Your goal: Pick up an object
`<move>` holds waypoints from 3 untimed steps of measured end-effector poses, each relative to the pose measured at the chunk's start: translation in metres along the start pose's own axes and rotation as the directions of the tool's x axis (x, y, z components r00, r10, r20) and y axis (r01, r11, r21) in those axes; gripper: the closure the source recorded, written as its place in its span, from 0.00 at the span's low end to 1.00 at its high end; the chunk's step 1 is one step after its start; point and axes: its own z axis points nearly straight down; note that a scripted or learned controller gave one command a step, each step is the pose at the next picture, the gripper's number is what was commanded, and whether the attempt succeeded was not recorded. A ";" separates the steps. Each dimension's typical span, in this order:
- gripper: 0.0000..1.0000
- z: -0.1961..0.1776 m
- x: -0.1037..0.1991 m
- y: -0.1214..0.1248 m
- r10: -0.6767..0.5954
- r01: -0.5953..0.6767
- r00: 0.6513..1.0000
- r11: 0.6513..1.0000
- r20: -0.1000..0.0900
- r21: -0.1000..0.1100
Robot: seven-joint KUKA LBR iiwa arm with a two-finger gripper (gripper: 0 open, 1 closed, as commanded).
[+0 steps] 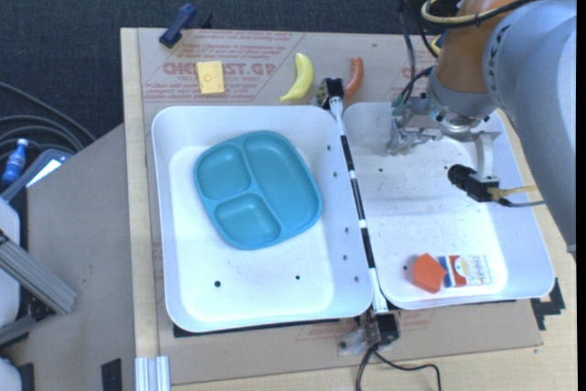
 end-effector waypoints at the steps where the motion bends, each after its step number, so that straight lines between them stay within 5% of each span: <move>1: 0.00 0.000 0.000 0.000 0.000 0.000 1.000 1.000 0.000 0.001; 2: 1.00 -0.010 0.000 0.001 -0.001 0.001 1.000 1.000 0.001 -0.002; 3: 0.00 -0.010 0.000 0.000 -0.001 0.001 1.000 1.000 0.001 -0.002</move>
